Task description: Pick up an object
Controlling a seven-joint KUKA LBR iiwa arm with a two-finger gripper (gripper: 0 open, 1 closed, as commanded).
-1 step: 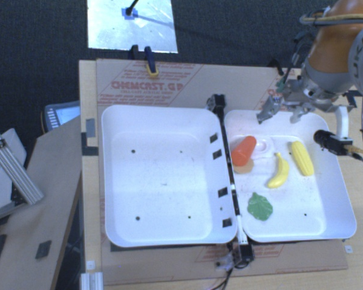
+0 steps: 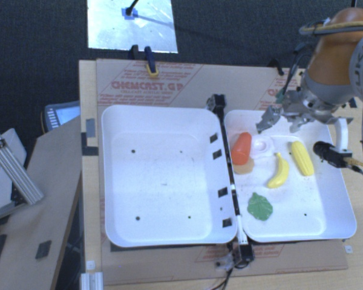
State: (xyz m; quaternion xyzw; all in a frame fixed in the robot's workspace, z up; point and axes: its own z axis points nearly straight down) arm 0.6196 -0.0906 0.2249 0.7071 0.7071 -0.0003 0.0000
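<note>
Right shallow white plastic bin: the orange-red plastic carrot lies beside the divider, long axis running toward the far wall; the curved yellow plastic banana and the yellow corn cob lie mid-bin, both lengthwise near-to-far; the green leafy vegetable sits nearer, with bare floor to its right. My two-finger grey gripper hangs above the far rim, fingers spread, holding nothing
</note>
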